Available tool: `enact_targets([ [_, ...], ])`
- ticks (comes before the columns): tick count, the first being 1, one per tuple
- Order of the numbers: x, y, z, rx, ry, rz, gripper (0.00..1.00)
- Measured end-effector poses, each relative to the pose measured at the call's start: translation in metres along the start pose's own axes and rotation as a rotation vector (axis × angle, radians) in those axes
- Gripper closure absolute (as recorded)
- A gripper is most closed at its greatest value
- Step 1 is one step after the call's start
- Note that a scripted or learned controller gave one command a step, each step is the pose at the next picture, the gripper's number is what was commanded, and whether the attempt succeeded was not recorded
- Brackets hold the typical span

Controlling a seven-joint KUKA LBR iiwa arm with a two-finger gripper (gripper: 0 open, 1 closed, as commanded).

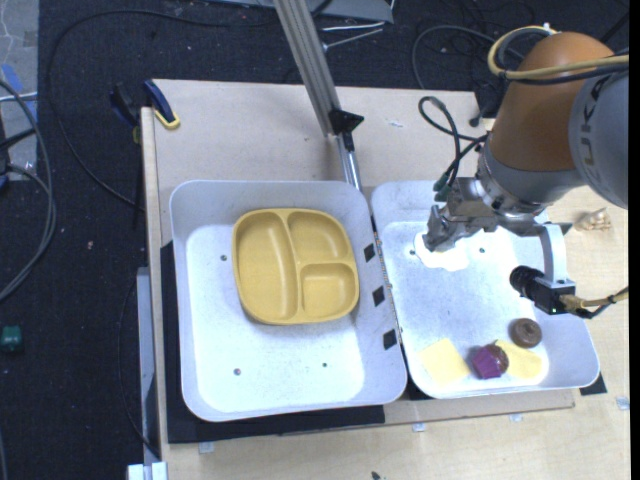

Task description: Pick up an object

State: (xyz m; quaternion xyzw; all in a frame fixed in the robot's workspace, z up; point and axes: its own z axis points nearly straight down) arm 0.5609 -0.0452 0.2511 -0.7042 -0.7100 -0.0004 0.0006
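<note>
— Where are the things it could pick up?

— Along the near edge of the right bin (560,313): a purple object (488,361) in the middle, a pale yellow piece (443,359) touching its left side, another yellow piece (528,366) on its right, and a small brown round thing (525,333) just behind that one, by the near right corner. Up at the far left corner lies a white object (445,258).

— And the gripper?

— The gripper (442,230) is right over that white object, maybe touching it. I cannot tell whether the fingers are apart or together; the wrist and cables hide them from here.

— Room to move?

— The middle of the right bin's floor is bare, well apart from the near-edge cluster. The white object sits close to the bin's left wall and far rim, so it's tight there.

— The other bin?

— The left bin (200,268) carries a yellow divided tray (296,266) toward its far edge; the near half is open floor. A metal pole (312,58) slants over the bench (240,128) behind both bins.
</note>
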Motion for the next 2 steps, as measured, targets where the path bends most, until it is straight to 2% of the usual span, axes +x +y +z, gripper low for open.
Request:
enact_targets([
  [2, 0.099, 0.029, -0.003, -0.003, 0.0, 0.0, 1.0],
])
